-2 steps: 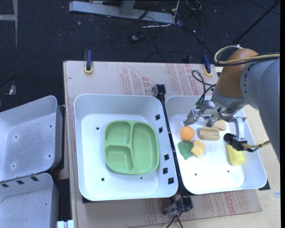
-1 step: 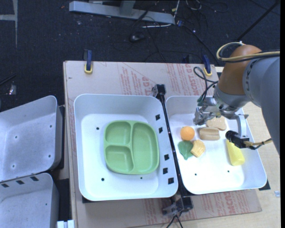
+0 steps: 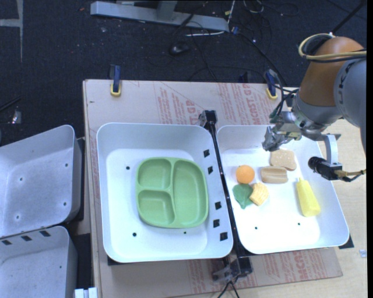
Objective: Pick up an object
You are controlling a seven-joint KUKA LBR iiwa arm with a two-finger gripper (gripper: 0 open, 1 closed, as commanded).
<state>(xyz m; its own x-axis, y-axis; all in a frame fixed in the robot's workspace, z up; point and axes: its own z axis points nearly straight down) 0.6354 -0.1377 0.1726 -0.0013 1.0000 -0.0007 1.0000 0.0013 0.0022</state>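
Jaws (image 3: 273, 141) hover near a rounded tan bread slice (image 3: 282, 159).

You have two white bins: the left bin (image 3: 111, 192) holds one green divided plate (image 3: 172, 192); right of it sit one orange ball (image 3: 245, 173), two tan bread pieces (image 3: 282, 159) (image 3: 274, 174), one green leaf (image 3: 241, 194), one yellow corn piece (image 3: 259, 194) and one yellow bottle (image 3: 307, 198).

- Dark speckled floor (image 3: 58, 46) is surrounding the bench (image 3: 163, 105).
- Black cables (image 3: 192, 41) are trailing past a grey metal bar (image 3: 157, 16) beyond the bench's far edge.
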